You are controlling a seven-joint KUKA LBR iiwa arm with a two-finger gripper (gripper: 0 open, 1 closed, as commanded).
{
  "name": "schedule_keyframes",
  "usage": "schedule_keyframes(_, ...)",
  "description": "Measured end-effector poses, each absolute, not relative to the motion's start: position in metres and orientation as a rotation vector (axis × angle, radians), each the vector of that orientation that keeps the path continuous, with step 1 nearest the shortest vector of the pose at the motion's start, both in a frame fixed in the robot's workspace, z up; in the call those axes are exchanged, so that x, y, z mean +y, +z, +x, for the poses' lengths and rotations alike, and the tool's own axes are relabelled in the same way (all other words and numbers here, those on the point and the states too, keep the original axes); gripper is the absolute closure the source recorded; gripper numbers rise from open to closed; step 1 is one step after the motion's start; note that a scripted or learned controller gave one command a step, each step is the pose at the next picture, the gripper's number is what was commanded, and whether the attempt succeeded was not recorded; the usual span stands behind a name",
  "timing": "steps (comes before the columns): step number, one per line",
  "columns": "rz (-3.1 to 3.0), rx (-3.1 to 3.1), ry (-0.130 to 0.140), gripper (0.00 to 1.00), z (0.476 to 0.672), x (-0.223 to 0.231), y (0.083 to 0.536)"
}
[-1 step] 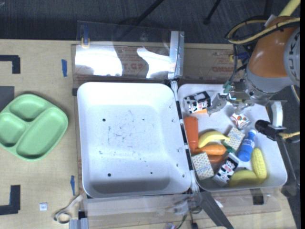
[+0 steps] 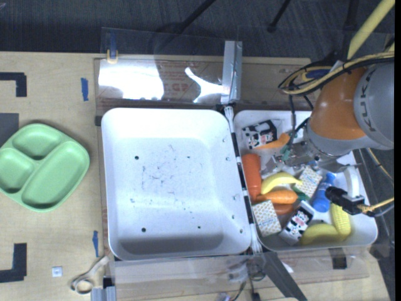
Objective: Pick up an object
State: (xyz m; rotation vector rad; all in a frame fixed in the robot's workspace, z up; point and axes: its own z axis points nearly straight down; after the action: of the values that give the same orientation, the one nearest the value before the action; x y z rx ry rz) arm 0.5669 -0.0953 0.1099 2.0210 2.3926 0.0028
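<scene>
Hovering over the right bin [image 2: 366, 231]: one claw [image 2: 299, 157], grip state impossible to tell. Lying just below it: two bananas [image 2: 280, 182], one orange carrot [image 2: 251, 171], one corn cob [image 2: 339, 217]. Sitting far left: one green tray [image 2: 42, 166].

In the right bin [image 2: 369, 231] you have a crowded heap of toy food and small packets. A long orange carrot [image 2: 252, 173] lies along the bin's left wall. Just right of it, a yellow banana [image 2: 280, 182] rests across a shorter orange piece [image 2: 282, 196]. A checkered packet [image 2: 265, 216] sits near the front, with a black-and-white carton [image 2: 299, 221] beside it, then a yellow corn cob [image 2: 340, 218]. Another black-and-white carton [image 2: 260, 133] lies at the back.
</scene>
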Motion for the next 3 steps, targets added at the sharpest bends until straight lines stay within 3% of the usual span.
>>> schedule_keyframes(1,1.882,2.512,0.002,0.00,0.575,-0.150,0.176)
schedule_keyframes(2,1.845,2.537,0.004,0.00,0.612,-0.149,0.086)
schedule_keyframes(3,1.650,2.668,0.003,0.00,0.613,-0.129,0.171)
